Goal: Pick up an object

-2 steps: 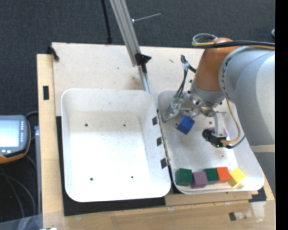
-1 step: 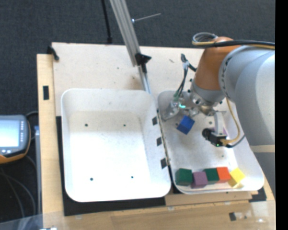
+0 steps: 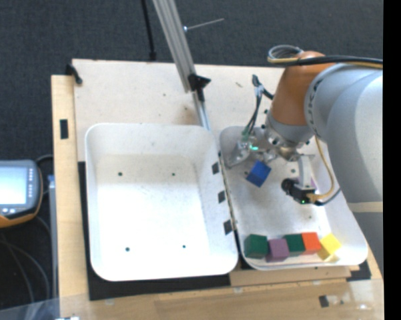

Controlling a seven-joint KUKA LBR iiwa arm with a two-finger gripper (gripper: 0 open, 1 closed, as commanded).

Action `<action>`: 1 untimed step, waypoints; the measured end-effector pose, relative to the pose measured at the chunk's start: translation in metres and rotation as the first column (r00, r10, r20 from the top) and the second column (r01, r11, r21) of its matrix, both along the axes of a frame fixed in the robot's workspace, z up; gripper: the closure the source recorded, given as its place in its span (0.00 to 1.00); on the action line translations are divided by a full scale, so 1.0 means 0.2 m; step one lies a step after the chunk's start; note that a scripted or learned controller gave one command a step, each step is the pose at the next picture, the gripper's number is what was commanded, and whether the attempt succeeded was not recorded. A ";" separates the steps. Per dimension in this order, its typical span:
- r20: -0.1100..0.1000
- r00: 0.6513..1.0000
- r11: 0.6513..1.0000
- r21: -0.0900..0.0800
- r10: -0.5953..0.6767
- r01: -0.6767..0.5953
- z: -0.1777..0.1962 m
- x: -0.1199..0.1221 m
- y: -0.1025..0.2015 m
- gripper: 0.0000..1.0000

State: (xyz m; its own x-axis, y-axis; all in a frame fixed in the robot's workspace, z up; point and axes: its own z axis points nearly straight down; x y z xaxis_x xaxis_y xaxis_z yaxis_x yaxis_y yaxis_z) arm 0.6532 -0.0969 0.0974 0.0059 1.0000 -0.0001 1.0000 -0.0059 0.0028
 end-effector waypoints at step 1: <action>0.000 1.000 1.000 0.000 -0.002 0.002 0.00 0.00 0.00 0.00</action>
State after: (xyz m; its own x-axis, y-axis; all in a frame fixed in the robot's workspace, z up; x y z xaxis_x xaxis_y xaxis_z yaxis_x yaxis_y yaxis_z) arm 0.6532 -0.0970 0.0975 0.0074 1.0000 -0.0004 1.0000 -0.0074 0.0033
